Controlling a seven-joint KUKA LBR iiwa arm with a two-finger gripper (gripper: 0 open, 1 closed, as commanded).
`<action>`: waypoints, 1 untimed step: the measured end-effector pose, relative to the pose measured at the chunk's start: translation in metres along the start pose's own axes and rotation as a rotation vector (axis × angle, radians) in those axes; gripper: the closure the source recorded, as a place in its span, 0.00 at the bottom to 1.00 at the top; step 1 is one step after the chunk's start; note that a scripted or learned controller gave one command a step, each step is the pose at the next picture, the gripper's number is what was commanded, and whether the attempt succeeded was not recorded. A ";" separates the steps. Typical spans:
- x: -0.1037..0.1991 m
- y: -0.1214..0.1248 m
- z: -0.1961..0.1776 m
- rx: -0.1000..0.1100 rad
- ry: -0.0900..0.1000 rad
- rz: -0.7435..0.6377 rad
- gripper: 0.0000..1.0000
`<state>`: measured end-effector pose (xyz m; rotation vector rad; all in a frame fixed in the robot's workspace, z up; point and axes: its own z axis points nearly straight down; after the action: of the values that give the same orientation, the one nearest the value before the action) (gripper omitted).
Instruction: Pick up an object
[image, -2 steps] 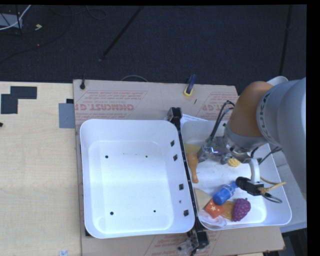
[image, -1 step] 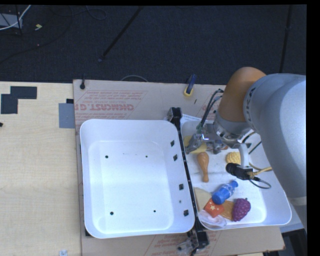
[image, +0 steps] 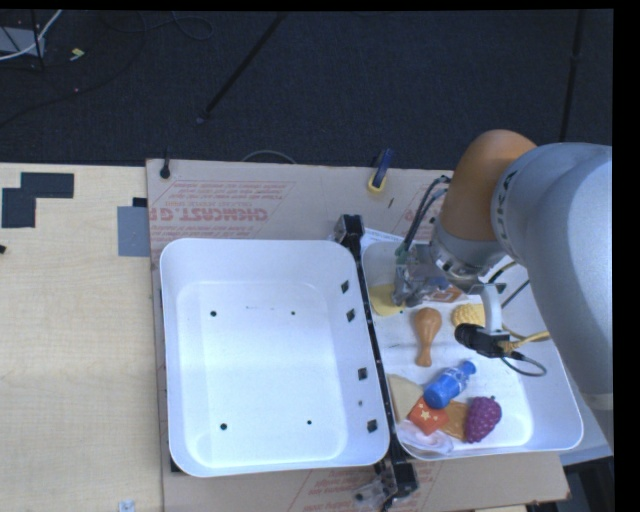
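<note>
My gripper (image: 408, 293) reaches down into the right bin (image: 560, 425) near its far left corner, over a flat yellow piece (image: 383, 298). The arm's wrist hides how the fingers stand. Just right of the gripper lies a tan chicken drumstick (image: 426, 332). A yellow corn-like piece (image: 467, 314) sits beyond it. Nearer the front lie a blue bottle (image: 449, 384), a purple bunch of grapes (image: 482, 418), a red and orange block (image: 433, 416) and a pale wedge (image: 403, 393).
The left bin (image: 262, 355) stands beside the right one, with a black divider (image: 366, 352) between them. A blue and yellow clip (image: 380, 171) sits on the cardboard at the back. The large grey arm covers the right side.
</note>
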<state>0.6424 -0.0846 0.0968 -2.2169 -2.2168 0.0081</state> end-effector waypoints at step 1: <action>-0.038 -0.042 0.010 -0.003 0.000 0.002 1.00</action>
<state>0.6001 -0.1227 0.0869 -2.2205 -2.2167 0.0053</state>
